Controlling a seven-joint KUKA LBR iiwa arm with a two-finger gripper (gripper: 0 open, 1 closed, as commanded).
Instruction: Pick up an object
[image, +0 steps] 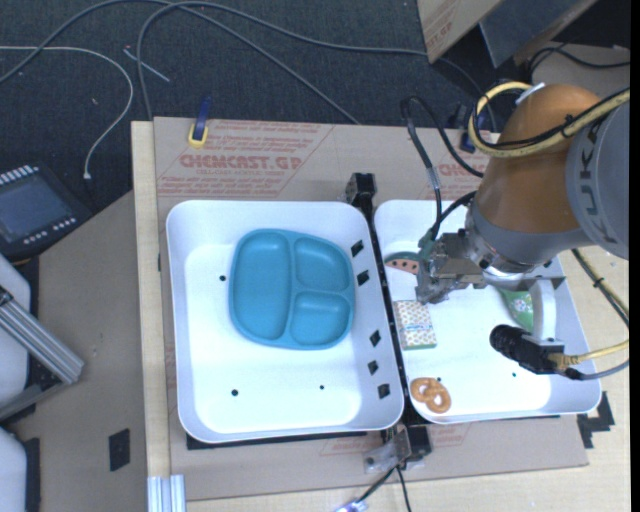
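My gripper (430, 291) hangs low in the right bin (470, 400), near its left wall. Just below the fingertips lies a small square patterned packet (414, 325), flat on the bin floor. A pretzel (431, 395) sits near the bin's front left corner. A reddish-brown spotted piece (403, 266) shows just left of the gripper, partly hidden by it. A green-and-white object (524, 304) peeks out under the arm on the right. I see nothing between the fingers.
The left bin (200, 330) holds a blue divided plate (292, 288). A black divider with clips (372, 300) runs between the bins. A black cable fitting (522, 348) and the orange wrist band (535, 150) hang over the right bin's right half.
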